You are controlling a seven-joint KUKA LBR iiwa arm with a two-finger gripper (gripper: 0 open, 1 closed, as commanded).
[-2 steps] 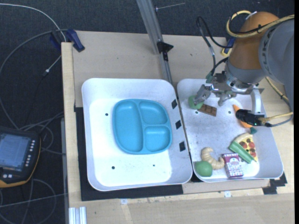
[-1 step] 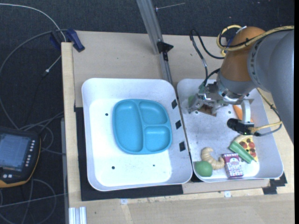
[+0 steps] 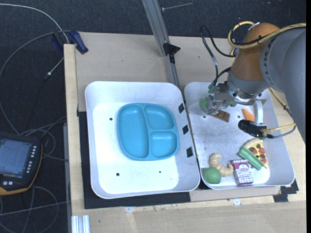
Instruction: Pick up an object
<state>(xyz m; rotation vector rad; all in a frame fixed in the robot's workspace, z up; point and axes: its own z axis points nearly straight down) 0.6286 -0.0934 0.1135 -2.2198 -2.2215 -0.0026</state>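
End effector [image 3: 214, 106] low over upper-left corner of right bin [image 3: 286, 164], below grey arm [image 3: 272, 42] with orange band. Grip state: cannot tell; tip blurred and crowded by wrist hardware. Small brown object [image 3: 223, 116] just beside tip, toward lower right, touching or nearly so; long axis slanted, upper left to lower right. Green object [image 3: 204, 103] just left of tip, partly hidden; whether gripped, cannot tell. Likely candidates for the pick: these two, nearest by far. Coming move judged to turn on a slight shift down-right for the brown piece, or left for the green one. Elsewhere in right bin, well apart from tip: orange bit [image 3: 248, 114] near right wall; pizza-slice toy [image 3: 256, 152] and green stick [image 3: 250, 158] lower right; pink box [image 3: 243, 173], beige curled piece [image 3: 221, 164], green ball [image 3: 211, 175] along bottom edge. Left bin [image 3: 97, 130] holding blue divided plate [image 3: 147, 131], compartments bare. Both bins side by side on surface [image 3: 126, 57]. Nothing lifted clear of bin floor as far as visible.
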